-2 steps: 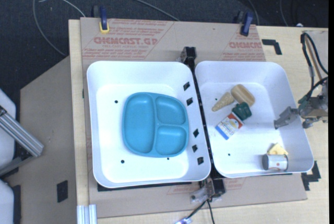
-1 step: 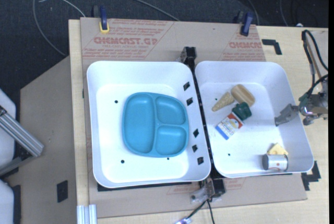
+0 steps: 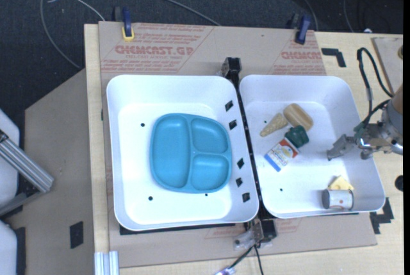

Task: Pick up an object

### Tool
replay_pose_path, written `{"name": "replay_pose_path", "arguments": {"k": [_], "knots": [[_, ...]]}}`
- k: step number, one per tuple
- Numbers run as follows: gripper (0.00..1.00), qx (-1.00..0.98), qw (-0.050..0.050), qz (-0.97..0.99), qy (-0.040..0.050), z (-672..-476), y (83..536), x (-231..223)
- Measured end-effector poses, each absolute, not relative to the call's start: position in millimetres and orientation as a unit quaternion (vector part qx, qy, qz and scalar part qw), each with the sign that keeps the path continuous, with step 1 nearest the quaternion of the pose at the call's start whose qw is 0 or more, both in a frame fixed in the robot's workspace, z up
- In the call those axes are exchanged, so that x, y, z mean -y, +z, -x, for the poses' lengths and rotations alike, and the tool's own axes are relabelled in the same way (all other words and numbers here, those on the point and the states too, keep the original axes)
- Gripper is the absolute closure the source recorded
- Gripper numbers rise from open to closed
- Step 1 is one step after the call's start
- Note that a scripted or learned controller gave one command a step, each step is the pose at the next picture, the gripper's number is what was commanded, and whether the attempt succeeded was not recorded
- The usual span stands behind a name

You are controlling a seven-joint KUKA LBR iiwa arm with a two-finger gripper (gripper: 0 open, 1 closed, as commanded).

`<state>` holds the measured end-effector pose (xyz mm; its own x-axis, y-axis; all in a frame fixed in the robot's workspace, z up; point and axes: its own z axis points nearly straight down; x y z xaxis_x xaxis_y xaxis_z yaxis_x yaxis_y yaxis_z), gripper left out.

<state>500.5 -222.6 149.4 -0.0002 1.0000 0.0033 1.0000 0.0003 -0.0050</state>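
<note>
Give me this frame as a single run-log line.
gripper: over right bin, right side, nothing between fingers | blue plate: left bin | ice cream cone: untouched

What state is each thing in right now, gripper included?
Gripper: over the right bin's right side, nothing between its fingers.
Blue divided plate: flat in the left bin.
Ice cream cone: lying on its side.
Small carton: lying flat.
Can: on its side.
</note>
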Motion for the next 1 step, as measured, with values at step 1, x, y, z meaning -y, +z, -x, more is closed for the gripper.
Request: {"name": "replay_pose_path", "arguments": {"k": [1], "knots": [[0.00,0.708,0.005,0.706,-0.0007,-491.0,101.0,221.1]]}}
